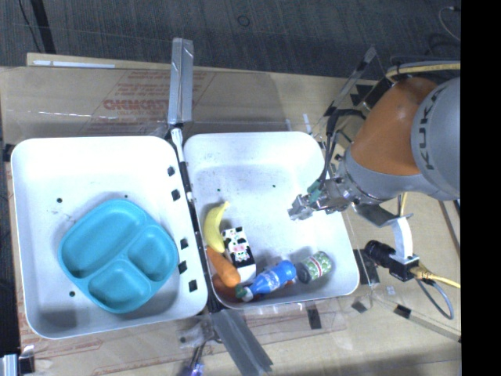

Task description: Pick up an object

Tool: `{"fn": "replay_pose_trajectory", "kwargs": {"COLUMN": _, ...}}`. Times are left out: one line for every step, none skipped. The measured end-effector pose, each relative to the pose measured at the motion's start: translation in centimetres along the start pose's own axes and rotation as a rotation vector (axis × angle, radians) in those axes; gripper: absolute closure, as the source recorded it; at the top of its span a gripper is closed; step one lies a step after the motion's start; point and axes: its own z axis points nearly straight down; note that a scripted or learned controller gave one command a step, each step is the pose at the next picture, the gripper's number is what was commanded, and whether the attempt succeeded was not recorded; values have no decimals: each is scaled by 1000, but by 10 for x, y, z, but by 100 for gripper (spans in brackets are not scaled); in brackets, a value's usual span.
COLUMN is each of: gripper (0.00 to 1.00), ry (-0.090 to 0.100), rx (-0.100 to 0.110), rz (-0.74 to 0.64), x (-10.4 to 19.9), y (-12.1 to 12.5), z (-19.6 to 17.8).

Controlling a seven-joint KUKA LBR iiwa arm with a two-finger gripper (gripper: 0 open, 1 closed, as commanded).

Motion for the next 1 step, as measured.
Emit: {"fn": "replay_pose_trajectory", "kwargs": {"gripper": 0, "ry": 0, "rx": 0, "rz": 0, "x": 0, "y": 0, "z": 0}}
